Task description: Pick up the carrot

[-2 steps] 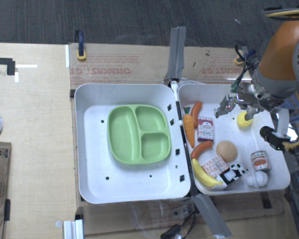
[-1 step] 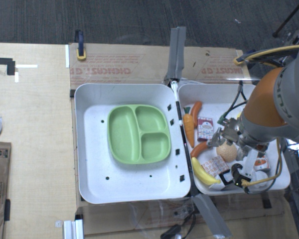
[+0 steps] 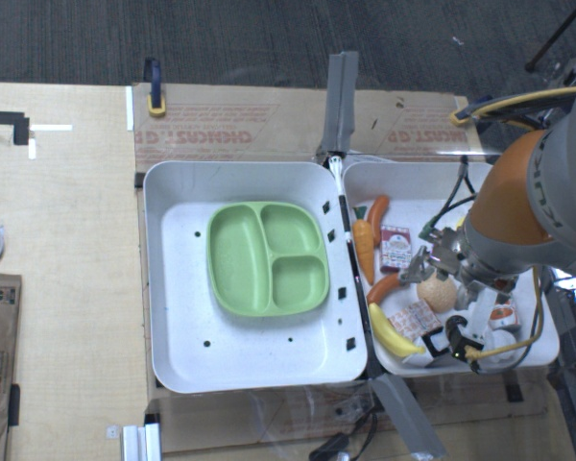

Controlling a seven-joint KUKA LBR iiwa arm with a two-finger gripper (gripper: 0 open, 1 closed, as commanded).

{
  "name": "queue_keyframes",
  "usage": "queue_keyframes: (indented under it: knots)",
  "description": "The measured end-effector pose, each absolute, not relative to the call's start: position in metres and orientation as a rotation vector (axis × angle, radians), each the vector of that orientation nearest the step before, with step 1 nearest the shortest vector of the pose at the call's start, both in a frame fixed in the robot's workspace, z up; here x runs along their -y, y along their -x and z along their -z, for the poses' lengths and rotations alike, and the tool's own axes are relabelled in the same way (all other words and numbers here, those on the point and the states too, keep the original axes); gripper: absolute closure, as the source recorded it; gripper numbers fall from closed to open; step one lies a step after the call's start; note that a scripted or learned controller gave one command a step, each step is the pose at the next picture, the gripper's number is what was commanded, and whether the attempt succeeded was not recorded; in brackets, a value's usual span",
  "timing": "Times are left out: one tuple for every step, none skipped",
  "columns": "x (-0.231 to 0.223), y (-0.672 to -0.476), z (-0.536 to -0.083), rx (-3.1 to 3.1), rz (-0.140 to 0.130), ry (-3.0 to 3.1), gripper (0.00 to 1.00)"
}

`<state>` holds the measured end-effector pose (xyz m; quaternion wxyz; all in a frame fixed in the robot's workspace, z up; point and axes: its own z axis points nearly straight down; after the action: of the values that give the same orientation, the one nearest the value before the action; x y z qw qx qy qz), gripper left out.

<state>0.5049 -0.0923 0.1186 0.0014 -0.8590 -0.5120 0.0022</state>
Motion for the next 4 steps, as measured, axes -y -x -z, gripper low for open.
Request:
queue_keyframes:
  knots:
    - [0.093,-0.505,-0.127,1.606,-0.011,2.695,1.00]
    - [0.116,-0.487,-0.247,1.312,-0.006,2.854,1.00]
    - [0.194,-0.480,-0.278,1.816,-0.005,2.564,1.00]
    - [0.114,-0.484,-0.413,1.717,-0.007,2.631,1.00]
